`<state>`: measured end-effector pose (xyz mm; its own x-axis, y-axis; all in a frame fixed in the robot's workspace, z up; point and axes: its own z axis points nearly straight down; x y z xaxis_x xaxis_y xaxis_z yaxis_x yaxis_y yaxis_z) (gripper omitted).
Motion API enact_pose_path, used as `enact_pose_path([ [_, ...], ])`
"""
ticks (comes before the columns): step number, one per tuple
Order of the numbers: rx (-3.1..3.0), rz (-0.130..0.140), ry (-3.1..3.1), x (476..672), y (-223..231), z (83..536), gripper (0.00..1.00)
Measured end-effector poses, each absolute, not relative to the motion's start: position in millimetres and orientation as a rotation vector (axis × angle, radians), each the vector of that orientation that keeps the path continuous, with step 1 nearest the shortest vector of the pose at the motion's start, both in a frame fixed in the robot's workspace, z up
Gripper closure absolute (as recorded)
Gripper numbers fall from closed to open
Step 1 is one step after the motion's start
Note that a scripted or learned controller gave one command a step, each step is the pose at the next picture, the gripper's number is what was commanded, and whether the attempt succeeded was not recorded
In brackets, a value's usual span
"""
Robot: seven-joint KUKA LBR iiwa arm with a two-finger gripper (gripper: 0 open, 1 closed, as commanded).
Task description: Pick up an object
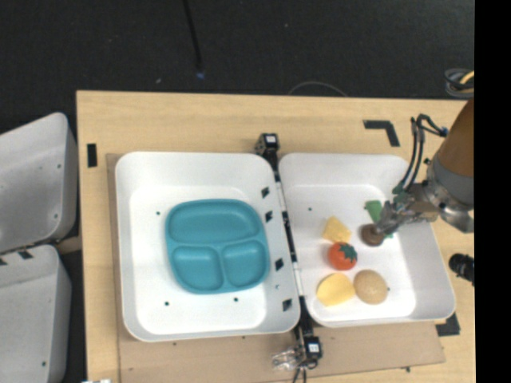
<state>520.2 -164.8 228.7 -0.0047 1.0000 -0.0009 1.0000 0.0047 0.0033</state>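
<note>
Here, the grey arm's two-finger gripper [383, 228] reaches low into the right shallow white bin [423, 294], its tip right at a small brown round object [371, 234] beside a green piece [373, 209]; whether its jaws are open or closed on anything cannot be told. Nearby lie a yellow wedge [337, 230], a red tomato-like toy [342, 255], a yellow lemon-shaped toy [335, 290] and a tan potato-like toy [371, 286]. The left white bin [136, 309] holds a teal plastic divided plate [216, 243].

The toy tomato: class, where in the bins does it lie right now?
The toy tomato lies in the right bin, near its middle, just below the yellow wedge and above the yellow lemon-like piece.
</note>
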Motion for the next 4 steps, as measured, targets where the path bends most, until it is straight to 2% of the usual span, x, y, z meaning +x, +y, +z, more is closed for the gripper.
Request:
enact_pose_path([
  [2, 2.212, 0.004, 2.229, 545.3, -76, 243, 1.0],
  [3, 2.214, 0.001, 2.226, 557.1, -24, 234, 1.0],
  [4, 2.212, 0.005, 2.23, 579.0, 29, 245, 1.0],
])
